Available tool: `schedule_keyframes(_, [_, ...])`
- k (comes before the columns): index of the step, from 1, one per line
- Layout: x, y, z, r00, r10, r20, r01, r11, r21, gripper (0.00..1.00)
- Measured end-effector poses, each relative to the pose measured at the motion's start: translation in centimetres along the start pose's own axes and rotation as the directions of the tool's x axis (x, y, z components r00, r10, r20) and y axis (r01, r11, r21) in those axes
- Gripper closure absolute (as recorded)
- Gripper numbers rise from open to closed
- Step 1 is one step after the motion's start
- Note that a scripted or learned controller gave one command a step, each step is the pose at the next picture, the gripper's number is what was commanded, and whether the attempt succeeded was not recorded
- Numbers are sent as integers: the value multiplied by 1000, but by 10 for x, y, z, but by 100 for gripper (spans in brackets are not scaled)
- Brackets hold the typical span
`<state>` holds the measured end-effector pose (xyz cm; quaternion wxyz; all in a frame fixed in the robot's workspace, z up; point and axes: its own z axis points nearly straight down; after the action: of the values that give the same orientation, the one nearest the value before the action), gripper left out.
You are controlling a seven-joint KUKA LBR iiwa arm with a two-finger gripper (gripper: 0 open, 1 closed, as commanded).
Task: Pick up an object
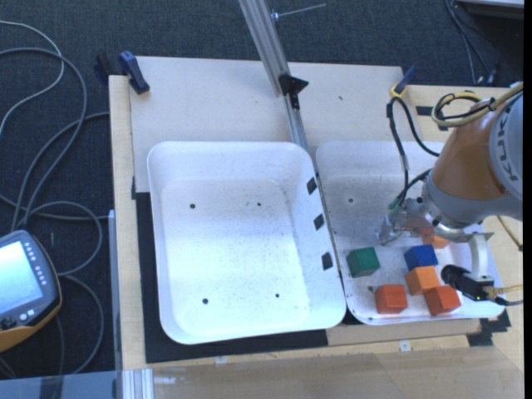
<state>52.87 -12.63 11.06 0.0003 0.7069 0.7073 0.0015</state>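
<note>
Several small blocks lie at the near end of the right bin (357, 169): a green cube (363, 261), a blue cube (421, 257), and three orange blocks (391, 298), (424, 278), (443, 299). Part of another orange piece (440, 240) peeks out from under the wrist. My gripper (397, 226) hangs low over the right bin floor, just up and right of the green cube and left of the blue one. I see no block in it. The arm's orange band (465, 160) hides the bin's right side.
The left bin (166, 169) sits beside the right one, with black clips on the shared wall (319, 221). A slanted metal pole (266, 40) rises behind the bins. Cables (399, 131) trail over the right bin's far end.
</note>
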Motion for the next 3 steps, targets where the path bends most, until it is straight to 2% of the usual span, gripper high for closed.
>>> schedule_keyframes(1, [0,0,1,1000,1,0,-1,1000,1,0])
schedule_keyframes(2, [36,-46,12,1000,0,-3,0,1000,9,0])
schedule_keyframes(3, [34,-43,1,1000,0,0,0,1000,1,100])
